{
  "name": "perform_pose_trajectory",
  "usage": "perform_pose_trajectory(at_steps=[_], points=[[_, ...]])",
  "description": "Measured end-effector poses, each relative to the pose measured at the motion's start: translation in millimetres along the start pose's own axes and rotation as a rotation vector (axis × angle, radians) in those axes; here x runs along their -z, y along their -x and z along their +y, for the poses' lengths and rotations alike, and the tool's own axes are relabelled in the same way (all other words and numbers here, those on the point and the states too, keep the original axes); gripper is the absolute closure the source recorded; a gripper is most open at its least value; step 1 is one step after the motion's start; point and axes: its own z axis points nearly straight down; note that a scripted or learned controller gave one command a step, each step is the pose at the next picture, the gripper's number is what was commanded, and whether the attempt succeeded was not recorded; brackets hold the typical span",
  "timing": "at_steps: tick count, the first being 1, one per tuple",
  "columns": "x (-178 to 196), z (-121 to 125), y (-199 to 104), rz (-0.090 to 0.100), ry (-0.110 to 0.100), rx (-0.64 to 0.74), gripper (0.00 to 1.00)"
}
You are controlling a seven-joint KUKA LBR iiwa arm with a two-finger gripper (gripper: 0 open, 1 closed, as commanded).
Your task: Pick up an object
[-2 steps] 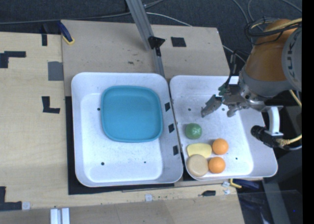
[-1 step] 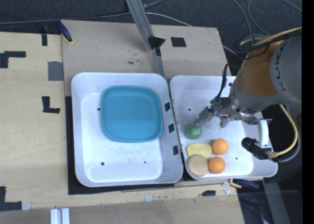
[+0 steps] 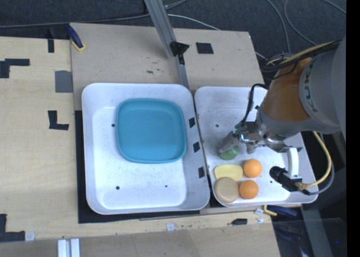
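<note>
My grey arm with its orange band [image 3: 287, 95] reaches in from three o'clock over the right-hand shallow white plastic bin [image 3: 216, 104], and my two-finger pincer [image 3: 232, 144] is low at that bin's centre, right over a small rounded green object [image 3: 228, 152] that sits at the fingertips; I cannot tell from this slanted view whether my pincer is released or clenched, nor whether the green piece is truly between the fingers. At six o'clock from it lie a pale yellow soft-looking lump [image 3: 228, 170], a tan round disc-like piece [image 3: 226, 189], and two small orange balls [image 3: 252, 168] [image 3: 248, 189]. The left white bin [image 3: 93, 154] holds a square turquoise plastic plate [image 3: 151, 130]. I judge this to be the grasp step; next calls for a firm closing, then a straight lift
</note>
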Motion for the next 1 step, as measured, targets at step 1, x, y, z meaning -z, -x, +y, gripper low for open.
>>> perform_pose_trajectory(at_steps=[1], points=[[-31.9, 0.4, 0.0, -0.001, 0.005, 0.0, 0.0]])
